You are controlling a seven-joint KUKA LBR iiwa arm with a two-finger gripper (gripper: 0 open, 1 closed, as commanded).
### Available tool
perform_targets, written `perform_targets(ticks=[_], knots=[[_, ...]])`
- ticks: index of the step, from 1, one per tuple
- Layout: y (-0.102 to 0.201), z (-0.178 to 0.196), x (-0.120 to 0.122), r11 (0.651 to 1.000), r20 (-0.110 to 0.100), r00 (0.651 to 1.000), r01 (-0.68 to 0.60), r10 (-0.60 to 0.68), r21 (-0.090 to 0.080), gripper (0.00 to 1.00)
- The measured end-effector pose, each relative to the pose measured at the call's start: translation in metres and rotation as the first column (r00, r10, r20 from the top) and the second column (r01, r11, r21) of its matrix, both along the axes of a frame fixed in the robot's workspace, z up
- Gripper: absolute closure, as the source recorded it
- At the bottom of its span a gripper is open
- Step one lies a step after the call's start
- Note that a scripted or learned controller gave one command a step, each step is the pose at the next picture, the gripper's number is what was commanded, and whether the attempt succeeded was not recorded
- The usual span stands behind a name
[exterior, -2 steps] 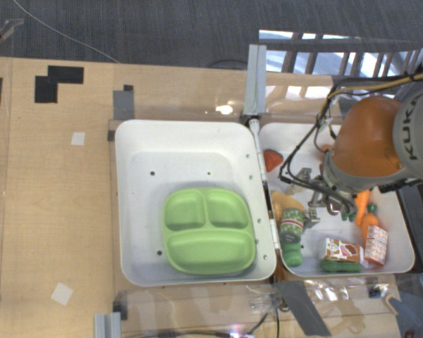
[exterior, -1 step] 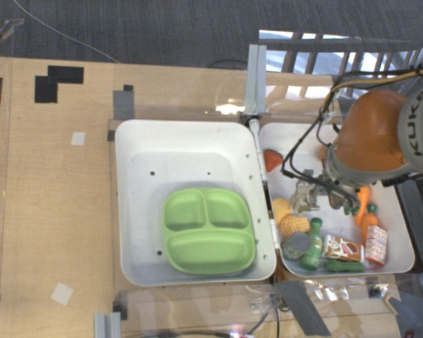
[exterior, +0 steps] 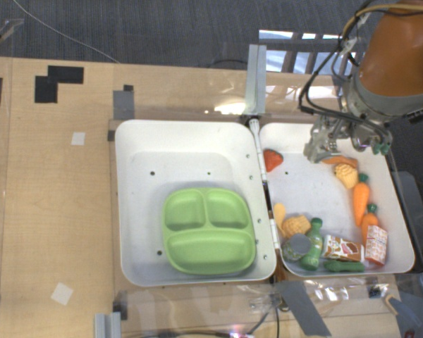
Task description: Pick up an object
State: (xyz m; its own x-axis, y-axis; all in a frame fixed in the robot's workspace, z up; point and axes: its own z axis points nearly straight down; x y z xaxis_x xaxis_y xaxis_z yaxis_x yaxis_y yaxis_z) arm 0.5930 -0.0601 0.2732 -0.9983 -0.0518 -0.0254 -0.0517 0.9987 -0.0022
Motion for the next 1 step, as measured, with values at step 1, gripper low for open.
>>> perform_targets(ticks=[1], knots=[[-0.0808, 0.0183, 0.0773, 0.989, -0.013, 0.989, -0.151, 0.150, -0.003, 1.00]])
